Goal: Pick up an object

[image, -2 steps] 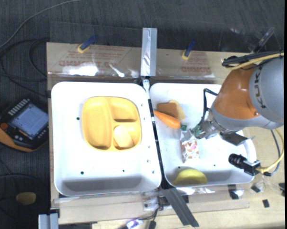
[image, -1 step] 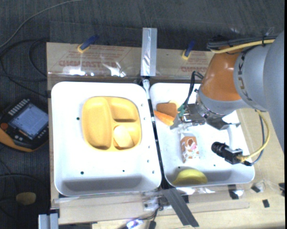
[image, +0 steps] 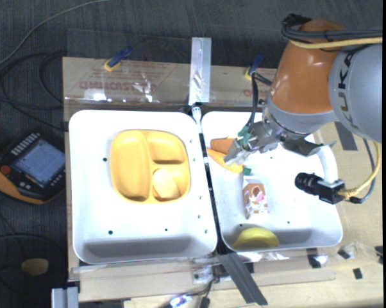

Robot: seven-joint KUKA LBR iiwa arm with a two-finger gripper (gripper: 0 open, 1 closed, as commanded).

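- The carrot, orange and tapered, lies in the upper left corner of the right bin, near the divider between the bins.
- The gripper hangs low over that corner, right at the carrot's right end; whether its fingers are apart or together cannot be told from this slant, and nothing shows clearly between them.
- The arm comes in from the upper right, its orange band above the wrist, the wrist tilted down and to the left.
- Below the gripper a small packet with a red and white print lies flat mid-bin.
- A yellow banana rests against the near wall of the right bin.
- The left bin holds a yellow divided tray, upright, with three compartments.
- Both white bins sit side by side on a wooden bench; dark carpet surrounds it, with a handheld pendant on the floor to the left.
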